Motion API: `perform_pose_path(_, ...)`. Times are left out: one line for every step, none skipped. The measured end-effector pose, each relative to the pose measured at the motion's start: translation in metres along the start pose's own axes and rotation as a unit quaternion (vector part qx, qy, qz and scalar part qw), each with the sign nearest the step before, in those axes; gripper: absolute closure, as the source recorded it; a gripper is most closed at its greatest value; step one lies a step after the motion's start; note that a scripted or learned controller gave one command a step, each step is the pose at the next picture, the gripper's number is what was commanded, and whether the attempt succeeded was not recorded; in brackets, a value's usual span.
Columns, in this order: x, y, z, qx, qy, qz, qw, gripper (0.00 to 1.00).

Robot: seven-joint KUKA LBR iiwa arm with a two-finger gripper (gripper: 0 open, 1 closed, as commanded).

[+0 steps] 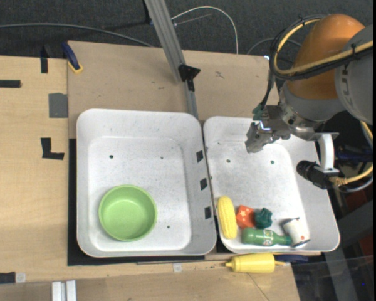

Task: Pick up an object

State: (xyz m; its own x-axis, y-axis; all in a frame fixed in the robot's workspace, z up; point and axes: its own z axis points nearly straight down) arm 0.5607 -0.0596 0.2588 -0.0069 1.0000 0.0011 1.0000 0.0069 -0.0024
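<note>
Toys cluster at the right bin's (313,199) near edge: corn cob (226,217) lying with its long axis far-to-near, green bottle (264,236) lying along that edge. Gripper (258,138) hangs over the bin's far end, holding nothing; how wide it's open, can't tell.

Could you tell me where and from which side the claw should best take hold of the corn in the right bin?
Probably the corn's middle, from straight above. It lies flat and long against the bin's left wall, so the fingers would likely close across its narrow width; the tomato crowds its right side.
</note>
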Motion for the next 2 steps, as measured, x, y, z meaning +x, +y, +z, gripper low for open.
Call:
perform_pose_path(0.042, 0.012, 0.004, 0.000, 0.000, 0.001, 1.0000, 1.00)
perform_pose_path(0.102, 0.023, 0.016, 0.000, 0.000, 0.000, 1.0000, 1.00)
